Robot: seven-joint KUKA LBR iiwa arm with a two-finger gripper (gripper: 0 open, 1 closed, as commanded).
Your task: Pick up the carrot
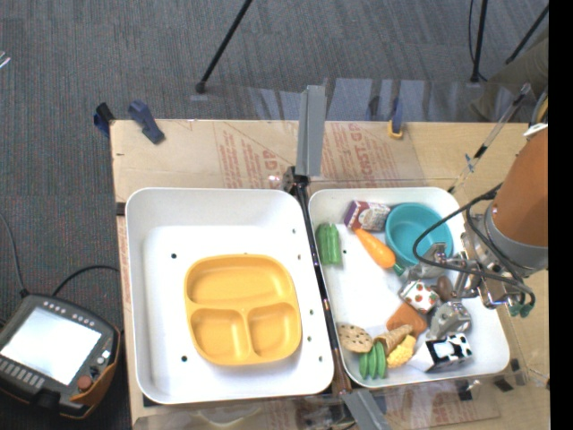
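A desk [206, 155] seen from above carries two shallow white bins side by side. The right bin [358, 276] holds a jumble of toy food, and the carrot [376, 248] lies among it, bright orange and pointing up and left. It sits just left of a teal bowl [414, 231], touching or nearly touching the bowl's rim, with a green vegetable [329, 244] further to its left and a small purple-and-white carton [367, 214] just above it.

The robot's gripper [448, 280] hangs below and to the right of the teal bowl, over a cluster of small items that includes a black-and-white patterned block [448, 349]. Whether the jaws are open or closed cannot be told; they are lost against the clutter beneath them.

The carrot rests in the bin apart from the gripper, with nothing lifting it, so the pick looks not yet done. By this judgement, reaching the carrot, closing on it and raising it all remain. A yellow divided tray [243, 309] lies in the left bin [161, 231].
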